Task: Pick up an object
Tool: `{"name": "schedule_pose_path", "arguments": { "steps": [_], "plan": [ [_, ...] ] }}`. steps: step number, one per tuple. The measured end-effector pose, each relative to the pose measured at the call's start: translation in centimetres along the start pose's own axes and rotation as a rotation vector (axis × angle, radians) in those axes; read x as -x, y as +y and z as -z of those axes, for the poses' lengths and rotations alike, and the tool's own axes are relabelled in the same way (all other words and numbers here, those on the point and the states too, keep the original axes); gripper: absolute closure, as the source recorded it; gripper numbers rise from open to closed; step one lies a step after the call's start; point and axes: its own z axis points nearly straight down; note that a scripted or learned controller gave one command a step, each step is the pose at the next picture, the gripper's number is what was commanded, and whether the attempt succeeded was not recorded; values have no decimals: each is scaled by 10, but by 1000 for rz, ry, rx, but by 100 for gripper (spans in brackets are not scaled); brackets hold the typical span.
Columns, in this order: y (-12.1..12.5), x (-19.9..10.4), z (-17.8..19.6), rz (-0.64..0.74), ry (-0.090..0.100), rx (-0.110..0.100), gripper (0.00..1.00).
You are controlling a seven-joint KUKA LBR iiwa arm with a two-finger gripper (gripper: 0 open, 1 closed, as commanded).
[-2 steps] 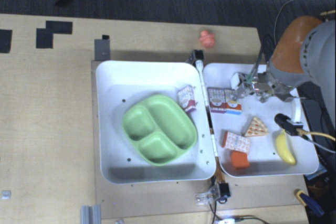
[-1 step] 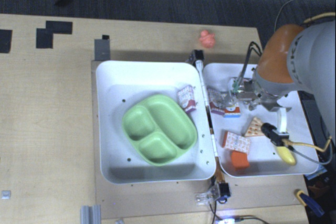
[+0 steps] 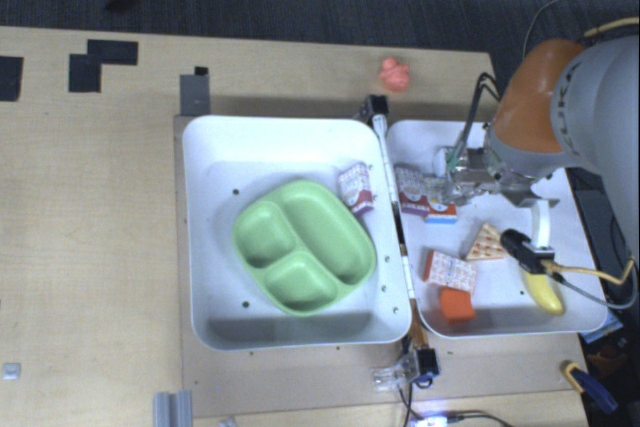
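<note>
My gripper [image 3: 452, 183] hangs low over the upper left part of the right bin [image 3: 575, 245]. Just to its left lies a red and white packet [image 3: 418, 197], touching or almost touching the gripper's tip; nothing is visibly held. Further down the same bin are a tan triangular cracker [image 3: 485, 243], a red and white patterned block [image 3: 450, 270], an orange cube [image 3: 457, 306] and a yellow banana-shaped piece [image 3: 543, 293].
The left bin [image 3: 205, 215] holds a green divided plate [image 3: 303, 245] and a small red and white packet [image 3: 356, 187] by its right wall. A pink lump [image 3: 395, 73] sits on the bench behind the bins. The grey arm [image 3: 590, 105] reaches in from the right.
</note>
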Motion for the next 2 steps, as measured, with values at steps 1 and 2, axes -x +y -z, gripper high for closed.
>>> {"name": "schedule_pose_path", "arguments": {
  "steps": [1,2],
  "plan": [
    [49,-6,145,3,6,-18,100],
    [48,-6,144,3,6,-21,0]
  ]
}}
